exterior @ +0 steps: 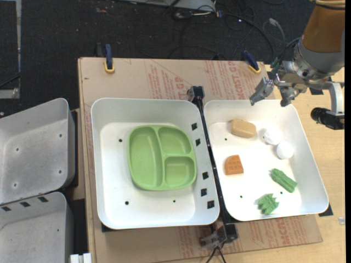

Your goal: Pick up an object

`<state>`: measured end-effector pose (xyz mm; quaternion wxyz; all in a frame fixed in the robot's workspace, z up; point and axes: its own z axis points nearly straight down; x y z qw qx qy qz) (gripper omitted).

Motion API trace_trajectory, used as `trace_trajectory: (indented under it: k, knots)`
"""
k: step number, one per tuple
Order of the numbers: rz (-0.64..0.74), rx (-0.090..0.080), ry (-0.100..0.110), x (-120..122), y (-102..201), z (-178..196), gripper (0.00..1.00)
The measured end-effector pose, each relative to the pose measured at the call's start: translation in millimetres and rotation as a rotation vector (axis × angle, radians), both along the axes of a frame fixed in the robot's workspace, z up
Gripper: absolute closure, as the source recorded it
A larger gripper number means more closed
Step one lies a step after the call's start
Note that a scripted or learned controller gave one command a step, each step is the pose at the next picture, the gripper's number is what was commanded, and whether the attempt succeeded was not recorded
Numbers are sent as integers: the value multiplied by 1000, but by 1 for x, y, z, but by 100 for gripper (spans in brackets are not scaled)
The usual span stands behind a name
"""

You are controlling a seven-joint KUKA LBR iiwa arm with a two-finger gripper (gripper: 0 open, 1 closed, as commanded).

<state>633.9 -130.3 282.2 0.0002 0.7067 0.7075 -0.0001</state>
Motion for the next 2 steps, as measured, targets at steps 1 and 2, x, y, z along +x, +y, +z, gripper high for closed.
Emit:
trace_trajectory:
  k: [1,2]
  knots:
    - [-2,0,3,-4,-1,-62,0]
    - [-2,0,2,-8,-2,-105,0]
